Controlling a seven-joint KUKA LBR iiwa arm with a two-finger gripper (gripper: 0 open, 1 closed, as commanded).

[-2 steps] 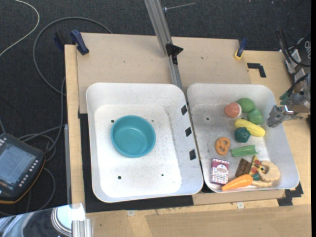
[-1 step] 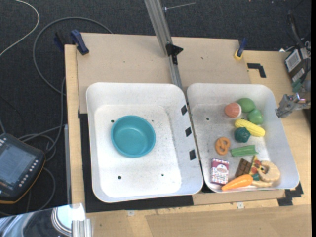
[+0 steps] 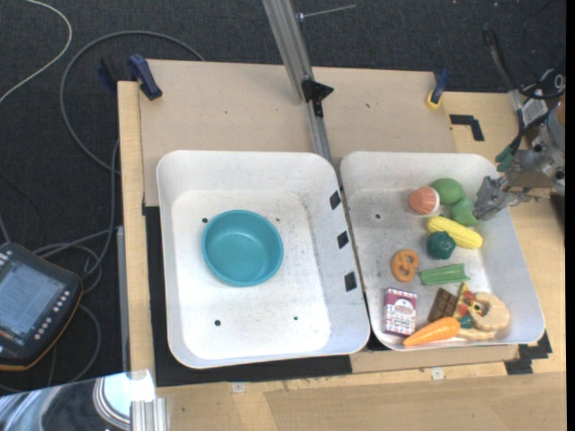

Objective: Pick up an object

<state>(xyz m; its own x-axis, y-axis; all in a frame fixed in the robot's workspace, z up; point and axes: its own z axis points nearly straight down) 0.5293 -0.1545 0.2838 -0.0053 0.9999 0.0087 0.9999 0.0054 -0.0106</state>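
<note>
The right bin [image 3: 382,171] holds several toy foods: a peach ball [image 3: 424,201], a green fruit [image 3: 447,190], a yellow corn cob [image 3: 455,233], a dark green lump [image 3: 440,246], a pretzel [image 3: 404,263], a green pod [image 3: 442,275], a pink carton [image 3: 401,311], a chocolate bar [image 3: 441,303], a carrot [image 3: 433,331] and a cookie figure [image 3: 485,312]. My gripper [image 3: 490,197] hangs low over this bin's right rim, just right of a second green fruit [image 3: 464,211]. I see nothing held in it.
A teal bowl [image 3: 241,247] sits in the left bin [image 3: 184,173]. A metal post [image 3: 296,52] rises from behind the divide between the bins. Blue and yellow clamps hold the board's back edge. A tablet [image 3: 31,299] lies off the bench at left.
</note>
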